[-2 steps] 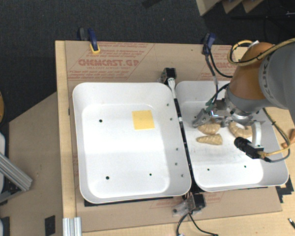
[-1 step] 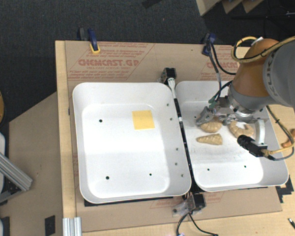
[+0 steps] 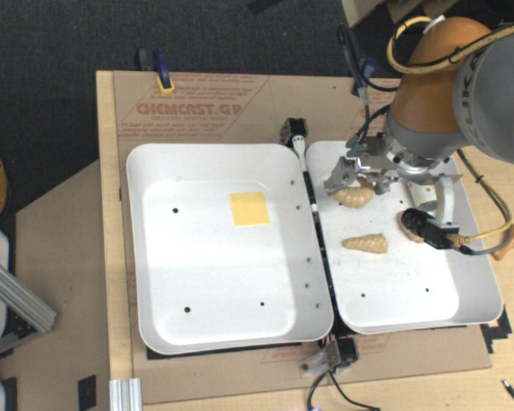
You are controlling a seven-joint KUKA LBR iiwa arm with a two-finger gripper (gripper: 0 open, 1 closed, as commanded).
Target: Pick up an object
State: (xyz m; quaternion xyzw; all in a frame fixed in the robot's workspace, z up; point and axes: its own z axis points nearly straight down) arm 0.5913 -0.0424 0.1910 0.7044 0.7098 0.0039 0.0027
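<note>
My gripper [image 3: 357,183] hangs over the far left part of the right bin [image 3: 463,302], its fingers open. Right at its tips lies a tan, croissant-shaped piece [image 3: 354,198], touching or nearly touching them, and not lifted. A second tan, cone-shaped piece [image 3: 365,244] lies a little nearer in the same bin, apart from the gripper. In the left bin [image 3: 154,315] a flat yellow square [image 3: 249,208] rests near the middle.
A black part [image 3: 421,226] with cables hangs off the wrist over the right bin. The ridge between the two bins [image 3: 317,229] runs just left of the gripper. A black clamp [image 3: 293,131] sits at the far end of it.
</note>
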